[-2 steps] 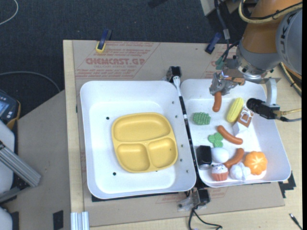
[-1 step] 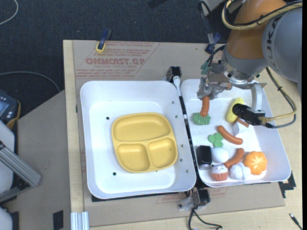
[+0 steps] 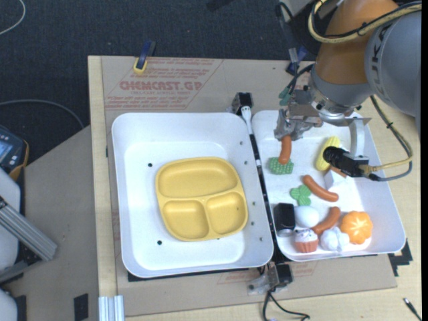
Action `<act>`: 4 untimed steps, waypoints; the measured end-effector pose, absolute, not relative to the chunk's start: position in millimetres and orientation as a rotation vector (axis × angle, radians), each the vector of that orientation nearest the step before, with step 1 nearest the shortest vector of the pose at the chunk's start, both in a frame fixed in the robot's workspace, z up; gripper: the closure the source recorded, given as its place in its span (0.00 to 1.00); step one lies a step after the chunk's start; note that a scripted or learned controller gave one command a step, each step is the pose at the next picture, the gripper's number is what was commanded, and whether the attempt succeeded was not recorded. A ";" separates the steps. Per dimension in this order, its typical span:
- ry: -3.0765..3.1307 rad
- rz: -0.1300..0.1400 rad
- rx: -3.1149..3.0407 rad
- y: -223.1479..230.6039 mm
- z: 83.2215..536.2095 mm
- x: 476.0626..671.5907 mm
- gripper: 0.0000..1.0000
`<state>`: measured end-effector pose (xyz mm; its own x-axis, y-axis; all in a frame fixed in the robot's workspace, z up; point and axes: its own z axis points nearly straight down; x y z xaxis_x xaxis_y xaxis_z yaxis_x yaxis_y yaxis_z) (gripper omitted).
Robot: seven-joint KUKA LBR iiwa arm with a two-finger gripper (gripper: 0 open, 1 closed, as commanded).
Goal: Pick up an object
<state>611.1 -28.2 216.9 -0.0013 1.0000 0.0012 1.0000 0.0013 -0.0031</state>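
Gripper (image 3: 289,134) sits over the rear of the right bin (image 3: 394,229), w/ a toy carrot (image 3: 283,156) hanging upright from it: orange tapered body, green leafy end down, touching or just above the bin floor. Carrot top looks pinched between the fingers, which are nearly closed, though the metal wrist hides part of the grip.

2 shallow white plastic bins, glossy, rounded corners. Left bin (image 3: 134,179) holds 1 yellow plastic plate (image 3: 199,197) w/ 3 compartments.

Right bin also has approx 8 small toy foods: 1 yellow corn-like piece (image 3: 330,146), 1 orange-red sausage (image 3: 319,188), 1 green clover-shaped piece (image 3: 301,194), 1 black block (image 3: 285,216), 1 white ball (image 3: 307,215), 1 cupcake (image 3: 306,240), 1 ribbed orange pumpkin (image 3: 356,226), 1 more carrot-like stick (image 3: 328,220).

Bins rest on a tan board (image 3: 167,79) printed in red "CHEMCAST GP".
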 end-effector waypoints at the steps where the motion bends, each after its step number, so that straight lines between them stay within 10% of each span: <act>1: -2.224 -0.003 -2.223 -34.4 234.7 616.5 1.00; 4: -2.225 -0.003 -2.220 -26.0 226.4 605.8 1.00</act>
